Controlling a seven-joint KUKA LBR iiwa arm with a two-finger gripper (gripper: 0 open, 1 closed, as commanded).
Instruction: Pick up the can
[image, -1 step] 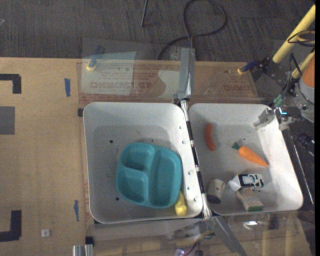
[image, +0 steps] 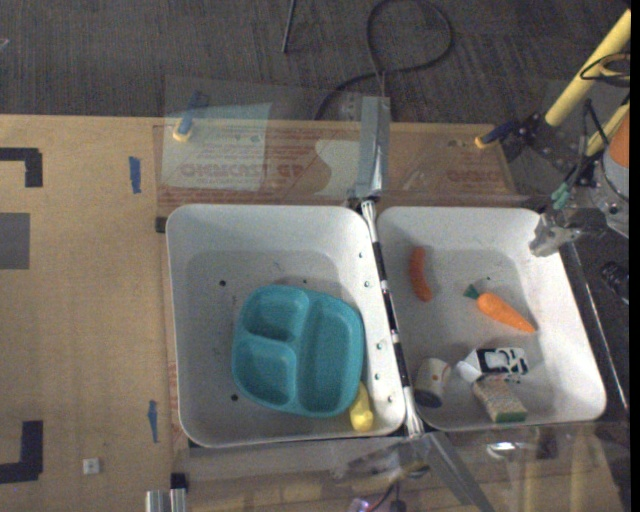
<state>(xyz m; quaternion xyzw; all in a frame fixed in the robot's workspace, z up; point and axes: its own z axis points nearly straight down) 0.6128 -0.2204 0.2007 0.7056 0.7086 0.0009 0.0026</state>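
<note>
The can (image: 432, 379) is small and cream-coloured. It lies on its side at the front left of the right bin (image: 560, 370), close to the wall between the bins. My gripper (image: 551, 236) hangs over the right bin's far right corner, well away from the can and holding nothing that I can see. The arm's orange band (image: 622, 145) shows at the right edge.
The right bin also holds a red sausage (image: 421, 273), an orange carrot (image: 503, 312), a black-and-white carton (image: 497, 362) and a tan box (image: 499, 400) just right of the can. In the left bin (image: 200, 300) lie a teal divided plate (image: 298, 350) and a yellow piece (image: 361, 412).
</note>
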